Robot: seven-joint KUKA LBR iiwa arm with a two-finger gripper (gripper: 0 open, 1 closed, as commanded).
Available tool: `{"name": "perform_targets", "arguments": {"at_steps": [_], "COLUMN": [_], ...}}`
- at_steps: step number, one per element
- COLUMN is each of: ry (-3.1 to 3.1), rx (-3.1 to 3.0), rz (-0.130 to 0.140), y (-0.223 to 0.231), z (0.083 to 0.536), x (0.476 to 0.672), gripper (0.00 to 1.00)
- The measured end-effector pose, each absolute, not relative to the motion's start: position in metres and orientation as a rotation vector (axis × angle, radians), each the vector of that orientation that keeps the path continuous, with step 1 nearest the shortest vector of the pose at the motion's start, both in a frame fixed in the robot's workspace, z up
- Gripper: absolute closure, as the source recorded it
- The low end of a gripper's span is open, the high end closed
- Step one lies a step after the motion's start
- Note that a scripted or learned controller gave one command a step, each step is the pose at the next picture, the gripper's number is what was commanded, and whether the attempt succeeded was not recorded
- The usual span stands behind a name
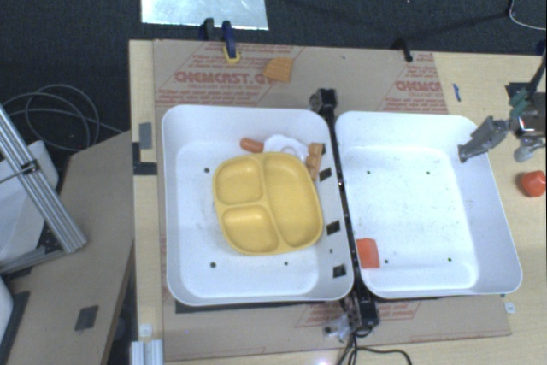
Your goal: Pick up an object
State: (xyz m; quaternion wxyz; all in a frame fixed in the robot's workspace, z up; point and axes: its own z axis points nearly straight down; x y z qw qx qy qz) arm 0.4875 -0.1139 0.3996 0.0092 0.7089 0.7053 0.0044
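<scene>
Orange block (367, 252) well left of and below the spread, empty fingers (481, 138), tight in the right bin (427, 291) corner: likely fingertip jam on the wall, closing on nothing.

The right bin (479, 209) lay mostly bare, with an orange block (367, 252) at its near left corner. In the left bin (184, 209), a yellow tray (266, 203) filled the middle; small items crowded its far edge, leaving narrow margins.
</scene>
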Motion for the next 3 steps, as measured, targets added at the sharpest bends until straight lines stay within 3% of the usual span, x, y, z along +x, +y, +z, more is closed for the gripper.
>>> {"name": "perform_targets", "arguments": {"at_steps": [1, 2, 3], "ry": [2.234, 2.209, 2.235], "rx": [2.227, 2.216, 2.213], "rz": [-0.012, 0.008, 0.002], "y": [-0.061, -0.121, -0.049], "z": [0.201, 0.3, 0.253], "x": [0.484, 0.49, 0.487], "gripper": [0.0, 0.0, 0.0]}}
